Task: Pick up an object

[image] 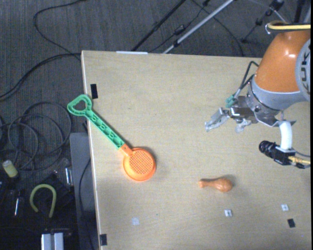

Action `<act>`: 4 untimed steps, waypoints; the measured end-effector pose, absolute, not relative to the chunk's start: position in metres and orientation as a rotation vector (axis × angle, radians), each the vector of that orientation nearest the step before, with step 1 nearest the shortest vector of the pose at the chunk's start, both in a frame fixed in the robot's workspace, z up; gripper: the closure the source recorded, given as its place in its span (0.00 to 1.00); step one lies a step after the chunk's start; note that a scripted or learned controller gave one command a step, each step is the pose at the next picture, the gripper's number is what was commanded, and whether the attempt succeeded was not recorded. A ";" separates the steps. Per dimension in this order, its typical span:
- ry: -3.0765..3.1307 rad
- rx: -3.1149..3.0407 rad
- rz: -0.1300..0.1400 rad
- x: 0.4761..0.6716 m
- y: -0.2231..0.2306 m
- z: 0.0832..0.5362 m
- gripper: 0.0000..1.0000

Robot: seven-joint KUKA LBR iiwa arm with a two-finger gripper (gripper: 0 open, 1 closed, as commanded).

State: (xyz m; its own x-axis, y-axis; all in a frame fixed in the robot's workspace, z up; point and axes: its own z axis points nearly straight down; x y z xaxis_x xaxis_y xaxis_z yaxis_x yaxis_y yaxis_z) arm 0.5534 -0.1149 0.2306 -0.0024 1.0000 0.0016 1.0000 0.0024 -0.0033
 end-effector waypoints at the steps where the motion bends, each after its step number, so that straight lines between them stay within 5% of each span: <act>1: -2.198 -2.243 0.004 0.595 -0.170 0.187 0.00; 2: -2.302 -2.140 0.006 0.666 -0.186 0.110 0.00; 3: -2.474 -1.942 0.004 0.669 -0.224 0.108 0.00; 4: -2.994 -0.961 -0.003 0.670 -0.177 0.085 0.00</act>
